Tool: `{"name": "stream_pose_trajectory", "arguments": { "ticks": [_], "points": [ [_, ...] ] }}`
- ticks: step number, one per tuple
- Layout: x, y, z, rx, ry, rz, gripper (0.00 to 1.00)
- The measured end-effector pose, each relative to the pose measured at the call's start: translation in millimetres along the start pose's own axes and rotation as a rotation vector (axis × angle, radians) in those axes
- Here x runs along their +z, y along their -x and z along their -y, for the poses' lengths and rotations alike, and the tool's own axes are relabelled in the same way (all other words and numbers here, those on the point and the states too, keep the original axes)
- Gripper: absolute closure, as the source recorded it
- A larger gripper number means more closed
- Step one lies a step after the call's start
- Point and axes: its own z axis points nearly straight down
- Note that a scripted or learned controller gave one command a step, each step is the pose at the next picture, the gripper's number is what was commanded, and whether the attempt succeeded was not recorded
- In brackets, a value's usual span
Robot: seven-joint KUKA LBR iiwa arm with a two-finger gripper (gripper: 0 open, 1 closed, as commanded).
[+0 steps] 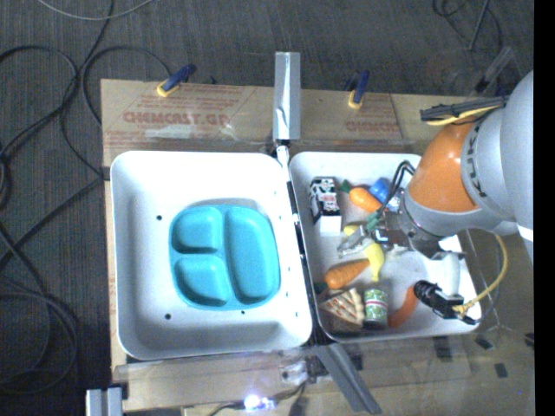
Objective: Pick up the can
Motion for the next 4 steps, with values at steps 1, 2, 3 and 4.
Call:
{"name": "stream_pose_trajectory", "arguments": {
  "ticks": [1, 2, 3, 4],
  "points": [
    [7, -26, -67, 0.002, 0.012, 0.005, 0.0],
    [10, -25, -116, 0.143, -0.06, 0.0, 0.0],
    [1, -24, -116, 0.143, -0.061, 0.008, 1.0],
    [-203, -11, -128, 0.341, 0.003, 0.005, 1.0]
  ]
}}
